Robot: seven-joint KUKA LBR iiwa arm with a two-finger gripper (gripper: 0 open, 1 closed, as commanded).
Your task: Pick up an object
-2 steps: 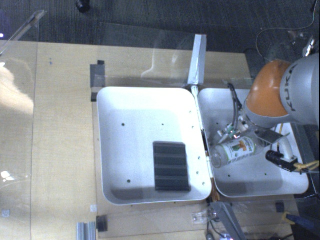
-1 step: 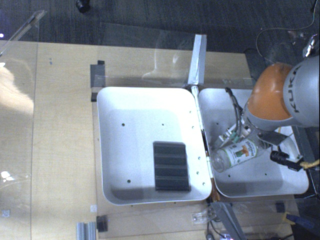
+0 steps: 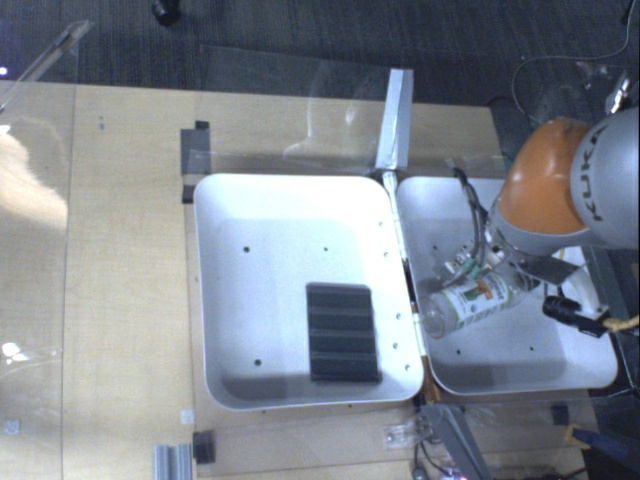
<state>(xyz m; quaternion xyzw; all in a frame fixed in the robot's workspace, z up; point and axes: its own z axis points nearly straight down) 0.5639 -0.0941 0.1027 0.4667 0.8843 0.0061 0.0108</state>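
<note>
While the arm (image 3: pixel 560 183) reaches in from the right of the frame, its grey body and orange band fill the upper right, above the right-hand bin (image 3: pixel 590 368). Below the wrist, at about the centre of that bin, the gripper (image 3: pixel 478 268) hangs close over a clear plastic bottle (image 3: pixel 470 303), which lies on its side with its cap end toward the bin's left wall and a printed label around its middle. Whether the claw is spread, pressed together or pinching the bottle cannot be told from this angle, since the wrist and cables cover it. The bottle appears to rest on the bin floor or just above it; which one is unclear. A black ridged block (image 3: pixel 343 333) lies flat in the lower right part of the left-hand bin (image 3: pixel 225 288), well apart from the arm. As a judgement, the bottle is the likely target, and it carries the main risk: a smooth round body lying on its side may roll or squirt out of a closing grip, especially if the grip lands off its middle. It could also slide toward the divider between the bins and end up hard to reach.
</note>
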